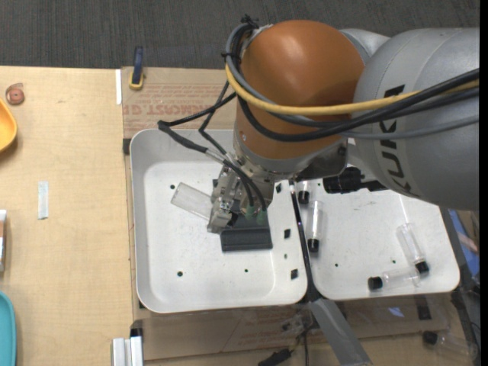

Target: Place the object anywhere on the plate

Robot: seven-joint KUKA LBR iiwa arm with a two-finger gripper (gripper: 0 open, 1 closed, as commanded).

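1. Dark block (246, 240) looks like the thing to move, but that is my guess. It lies flat on the floor of the left white bin (152, 273), near the middle of the frame, close to the wall between the two bins.
2. The gripper (219, 221) hangs just up and left of the block, very near it. I cannot tell if the gripper is open or shut, and I see nothing held in it.
3. The block looks hard and stiff, with flat sides and square corners. I think it is light and will not break. Its long sides look like the best place to pinch it, near the middle so it does not tip.
4. A small green piece (260, 218) sits right by the top edge of the block. A clear plastic piece (187, 198) lies to the left of the gripper. Both are close and could get bumped.
5. The right white bin (358, 204) holds clear tubes with black ends (412, 250). They are well away from the block.
6. I cannot tell for sure where the plate is. An orange curved thing (4, 132) shows at the far left edge, and a blue-green one (4, 332) at the lower left corner. Either could be it.
7. The bin walls are low, so the block must be lifted over the left wall. The tan table (69, 265) past it has lots of open room.
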